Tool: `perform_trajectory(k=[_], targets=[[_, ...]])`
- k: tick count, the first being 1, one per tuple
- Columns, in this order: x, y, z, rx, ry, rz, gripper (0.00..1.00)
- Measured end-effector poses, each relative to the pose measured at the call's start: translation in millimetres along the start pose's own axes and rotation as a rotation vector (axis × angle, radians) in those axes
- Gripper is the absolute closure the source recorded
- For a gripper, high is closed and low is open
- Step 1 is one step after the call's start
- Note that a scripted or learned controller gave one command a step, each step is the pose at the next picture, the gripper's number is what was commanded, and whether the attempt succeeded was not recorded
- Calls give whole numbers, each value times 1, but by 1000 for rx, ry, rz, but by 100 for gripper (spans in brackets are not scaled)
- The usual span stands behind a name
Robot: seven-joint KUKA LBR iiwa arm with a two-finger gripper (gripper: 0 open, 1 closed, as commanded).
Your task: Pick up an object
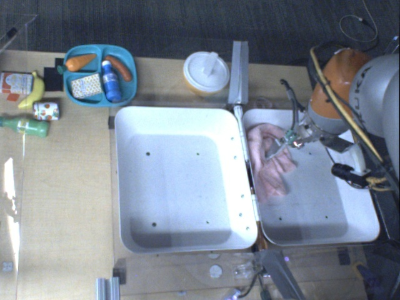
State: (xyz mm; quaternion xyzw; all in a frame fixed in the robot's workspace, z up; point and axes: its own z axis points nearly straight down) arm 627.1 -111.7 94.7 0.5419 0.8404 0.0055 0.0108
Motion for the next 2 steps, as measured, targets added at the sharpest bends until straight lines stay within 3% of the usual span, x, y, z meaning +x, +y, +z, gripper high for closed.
perform_trajectory(k=[1,2], targets=[[2,3,-11,-4,1,-3,100],[28,57,-114,14,9,-49,100]])
